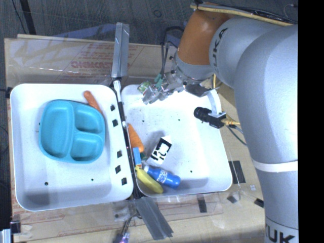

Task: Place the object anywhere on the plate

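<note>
A blue divided plate [71,130] lies in the left bin [30,186]. An orange sausage-shaped piece [92,100] rests in that bin just off the plate's upper right rim. My gripper [152,92] hangs over the far left corner of the right bin [212,176], well apart from the objects heaped at that bin's near left. Those are an orange carrot [134,137], a white box with black markings [160,151], a blue bottle [165,177] and a yellow banana [148,182]. I see nothing clearly held in the gripper.
A raised divider with black tabs [120,135] separates the two bins. The grey arm [263,85] covers the right side of the scene, and a black fitting [207,116] sticks out from it over the right bin. A metal bar [120,49] stands behind the bins.
</note>
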Robot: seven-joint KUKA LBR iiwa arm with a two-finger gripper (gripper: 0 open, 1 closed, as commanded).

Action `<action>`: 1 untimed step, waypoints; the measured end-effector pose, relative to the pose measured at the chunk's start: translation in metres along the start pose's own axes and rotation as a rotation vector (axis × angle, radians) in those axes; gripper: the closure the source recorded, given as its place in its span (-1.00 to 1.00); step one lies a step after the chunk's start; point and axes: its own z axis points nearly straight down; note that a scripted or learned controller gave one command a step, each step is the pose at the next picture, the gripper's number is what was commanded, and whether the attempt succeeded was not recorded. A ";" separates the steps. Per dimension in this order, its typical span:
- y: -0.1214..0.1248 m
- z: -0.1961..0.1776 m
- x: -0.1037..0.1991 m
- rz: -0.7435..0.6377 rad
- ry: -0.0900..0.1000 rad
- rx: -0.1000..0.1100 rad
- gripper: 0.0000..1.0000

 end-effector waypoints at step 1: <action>-0.054 0.001 0.093 -0.010 0.001 0.002 1.00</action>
